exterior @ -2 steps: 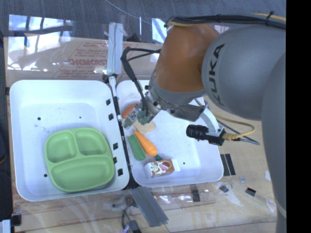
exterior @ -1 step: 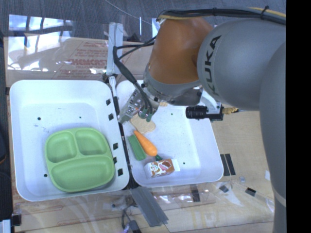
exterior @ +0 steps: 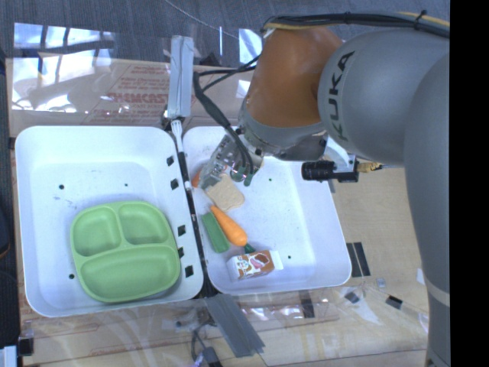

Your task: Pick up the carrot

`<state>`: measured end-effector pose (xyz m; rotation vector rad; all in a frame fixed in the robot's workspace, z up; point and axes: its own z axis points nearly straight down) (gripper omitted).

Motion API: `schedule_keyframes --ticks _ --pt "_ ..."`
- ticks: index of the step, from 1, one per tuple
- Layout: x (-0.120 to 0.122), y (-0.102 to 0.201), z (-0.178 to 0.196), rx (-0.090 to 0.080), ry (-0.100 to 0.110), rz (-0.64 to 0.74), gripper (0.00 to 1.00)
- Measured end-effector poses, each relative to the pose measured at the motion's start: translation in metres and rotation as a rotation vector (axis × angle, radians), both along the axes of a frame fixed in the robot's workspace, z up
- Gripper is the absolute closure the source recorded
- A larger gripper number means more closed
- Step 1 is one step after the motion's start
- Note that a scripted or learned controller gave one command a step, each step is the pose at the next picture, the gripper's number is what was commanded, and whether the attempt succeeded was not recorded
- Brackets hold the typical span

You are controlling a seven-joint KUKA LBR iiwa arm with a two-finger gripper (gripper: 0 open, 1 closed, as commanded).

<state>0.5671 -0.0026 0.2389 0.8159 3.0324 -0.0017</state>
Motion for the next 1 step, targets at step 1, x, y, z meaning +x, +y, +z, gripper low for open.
schedule_keyframes --ticks 1 --pt "-0.0803 0.0206 -0.0161 0.001 0.004 0.022 1.0"
